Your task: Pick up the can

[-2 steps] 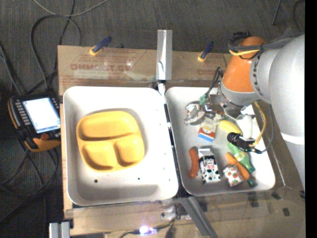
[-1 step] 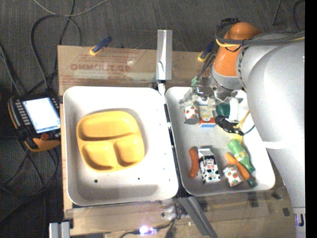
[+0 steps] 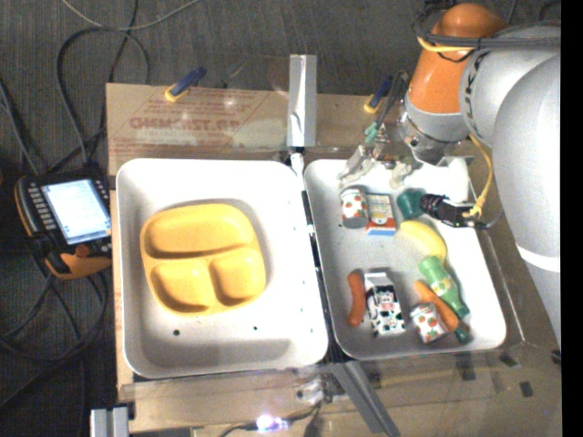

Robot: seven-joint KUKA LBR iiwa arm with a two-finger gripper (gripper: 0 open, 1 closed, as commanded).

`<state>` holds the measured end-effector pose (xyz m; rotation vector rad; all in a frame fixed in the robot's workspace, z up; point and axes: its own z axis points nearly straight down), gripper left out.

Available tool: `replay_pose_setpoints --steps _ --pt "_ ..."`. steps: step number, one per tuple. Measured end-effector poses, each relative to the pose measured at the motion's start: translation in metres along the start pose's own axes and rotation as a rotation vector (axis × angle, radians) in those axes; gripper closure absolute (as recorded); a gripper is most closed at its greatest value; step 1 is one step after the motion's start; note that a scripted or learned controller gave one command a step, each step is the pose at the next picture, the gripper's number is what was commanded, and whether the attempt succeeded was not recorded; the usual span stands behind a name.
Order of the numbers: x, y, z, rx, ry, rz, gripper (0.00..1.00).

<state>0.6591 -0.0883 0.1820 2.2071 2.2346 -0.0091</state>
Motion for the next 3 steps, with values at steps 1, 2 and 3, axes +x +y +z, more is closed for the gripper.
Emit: replay_pose_setpoints --steps 1,2,3 --pt "-0.012 0.01 0.078 -0.02 -0.003 -0.071 0.0" --pt "-0.013 0.01 0.071 -0.018 -0.004 -0.072 1.0" --pt "0.031 -0.051 0.002 0.003 0.006 0.05 1.0"
